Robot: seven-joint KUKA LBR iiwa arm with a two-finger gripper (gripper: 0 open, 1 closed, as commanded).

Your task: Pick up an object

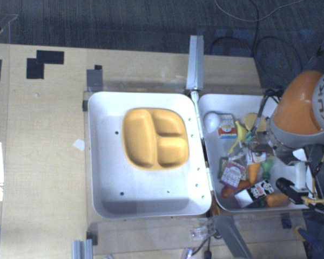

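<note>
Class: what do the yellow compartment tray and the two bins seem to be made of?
Yellow compartment tray: probably moulded plastic, matte with a soft sheen; rounded edges, uniform colour. Left bin and right bin: likely plastic or painted metal, smooth white; the view leaves it open.

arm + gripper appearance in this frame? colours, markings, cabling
The arm is grey with a rounded orange band carrying dark lettering at its right edge. Thin dark cables run beside it and over the bench. The gripper is a small dark and metallic assembly above the cluttered right bin; its finer detail is too small to read.
</note>
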